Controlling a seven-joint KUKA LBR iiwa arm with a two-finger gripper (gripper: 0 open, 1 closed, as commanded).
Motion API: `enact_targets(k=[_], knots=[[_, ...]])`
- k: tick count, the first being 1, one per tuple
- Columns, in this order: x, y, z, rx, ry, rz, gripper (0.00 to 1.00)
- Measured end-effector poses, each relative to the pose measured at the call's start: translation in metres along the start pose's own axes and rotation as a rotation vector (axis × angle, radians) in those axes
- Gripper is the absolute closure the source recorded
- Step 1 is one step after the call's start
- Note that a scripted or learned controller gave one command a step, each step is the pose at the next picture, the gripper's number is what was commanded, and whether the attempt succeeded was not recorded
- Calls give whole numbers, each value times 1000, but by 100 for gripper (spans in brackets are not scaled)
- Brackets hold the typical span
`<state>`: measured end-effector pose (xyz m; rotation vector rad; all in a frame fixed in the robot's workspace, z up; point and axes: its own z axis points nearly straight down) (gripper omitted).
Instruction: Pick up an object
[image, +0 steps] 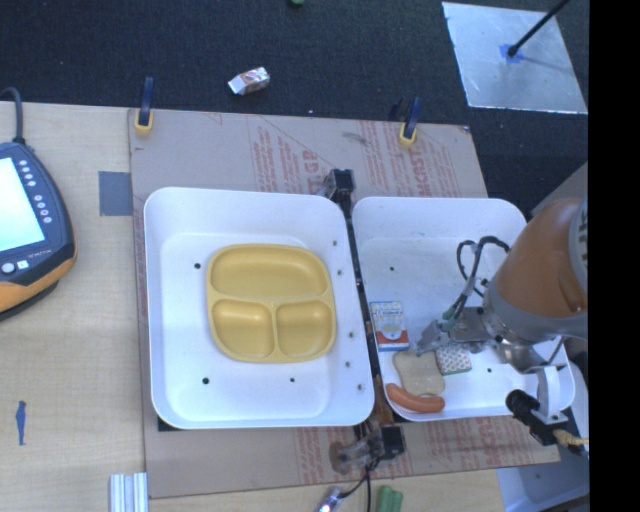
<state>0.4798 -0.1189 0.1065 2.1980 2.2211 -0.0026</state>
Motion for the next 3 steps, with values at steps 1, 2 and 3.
enact_targets(k=[1,2,3], knots=[[0,-3,13,10,11,4,0],[-2,-2,2,8,9,2,100],[61,98,-86,11,15,6,100]])
